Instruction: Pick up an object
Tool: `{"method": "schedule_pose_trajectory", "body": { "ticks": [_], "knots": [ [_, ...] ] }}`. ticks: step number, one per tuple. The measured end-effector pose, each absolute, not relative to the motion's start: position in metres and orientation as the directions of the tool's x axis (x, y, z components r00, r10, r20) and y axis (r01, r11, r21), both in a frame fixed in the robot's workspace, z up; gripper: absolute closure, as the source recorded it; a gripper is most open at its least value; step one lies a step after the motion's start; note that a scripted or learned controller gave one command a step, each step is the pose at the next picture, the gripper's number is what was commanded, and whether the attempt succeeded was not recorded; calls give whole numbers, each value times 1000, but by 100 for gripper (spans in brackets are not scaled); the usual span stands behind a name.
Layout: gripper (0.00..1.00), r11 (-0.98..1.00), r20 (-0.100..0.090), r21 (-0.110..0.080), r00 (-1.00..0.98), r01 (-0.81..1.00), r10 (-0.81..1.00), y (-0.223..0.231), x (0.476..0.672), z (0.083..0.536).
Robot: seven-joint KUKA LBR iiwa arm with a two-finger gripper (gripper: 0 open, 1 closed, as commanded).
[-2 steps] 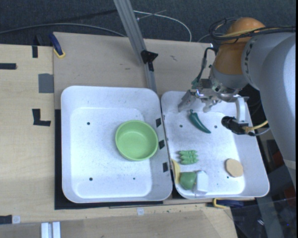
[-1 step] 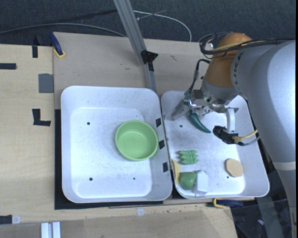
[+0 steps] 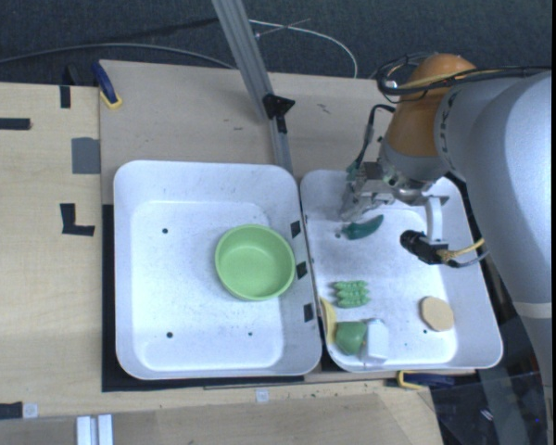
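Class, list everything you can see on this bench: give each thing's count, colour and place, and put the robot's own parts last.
bins: 2, white, side by side on the bench
bowl: 1, light green, in the left bin
teal object: 1, dark green, right bin, top, under the gripper
ridged piece: 1, green, right bin, middle
cup-like object: 1, green, right bin, bottom
round disc: 1, tan, right bin, lower right
clamp: 1, blue and yellow, bench's top left edge
arm: 1, grey with orange band, from the right
gripper: 1, over the teal object
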State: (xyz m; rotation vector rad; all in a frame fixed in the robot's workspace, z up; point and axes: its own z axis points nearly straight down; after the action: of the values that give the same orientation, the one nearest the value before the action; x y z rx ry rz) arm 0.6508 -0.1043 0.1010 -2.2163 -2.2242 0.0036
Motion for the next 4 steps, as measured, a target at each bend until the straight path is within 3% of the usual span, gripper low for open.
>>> {"method": "schedule_pose_trajectory", "body": {
  "ticks": [1,3,4],
  "knots": [
    [100,2,-1,5,-2,1000,1000,-107,653,165],
    [100,2,0,4,-2,1000,1000,-102,654,273],
    [100,5,1,-3,-5,1000,1000,-54,642,256]
  ]
}}
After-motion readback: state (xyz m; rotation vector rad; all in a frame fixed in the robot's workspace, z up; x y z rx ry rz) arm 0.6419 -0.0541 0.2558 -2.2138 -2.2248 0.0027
